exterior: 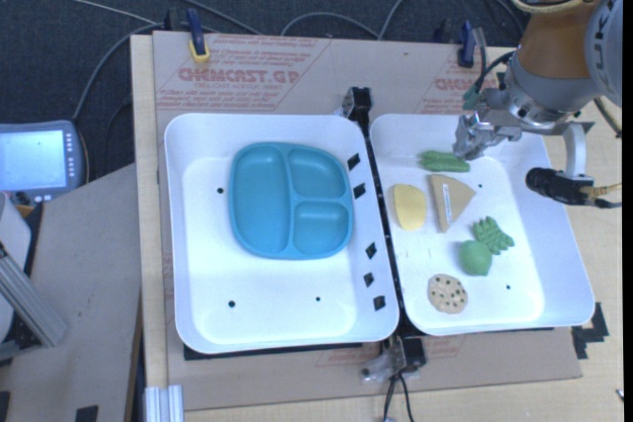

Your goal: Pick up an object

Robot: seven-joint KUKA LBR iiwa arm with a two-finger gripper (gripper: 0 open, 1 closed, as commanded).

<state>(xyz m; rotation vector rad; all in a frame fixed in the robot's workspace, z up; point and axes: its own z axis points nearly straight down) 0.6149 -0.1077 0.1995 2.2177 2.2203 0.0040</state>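
We see the desk [257,64] from above, with two shallow white bins on it, side by side. In the left bin [198,292] lies a blue divided plate [291,201], a little toward 12 o'clock from the middle of that bin.

The right bin [554,262] holds the small toy foods. A green bean pod [442,161] lies near the 12 o'clock side of this bin. Just below it, toward 6 o'clock, there is a yellow piece [409,207], and beside it at 3 o'clock a tan wedge [450,201]; these two are very near each other, but we cannot tell if they touch. Further toward 5 o'clock lies a green leafy vegetable [484,248] with a round end. A round cookie with dark chips [447,294] rests near the 6 o'clock edge of the bin, apart from the others.

The grey arm with the orange band [574,5] comes in from 3 o'clock. Its hand [471,139] is over the 12 o'clock part of the right bin, just beside the 3 o'clock end of the bean pod. We cannot tell how the hand stands, and we see nothing held in it.

A small screen [38,156] stands at 9 o'clock, off the desk.
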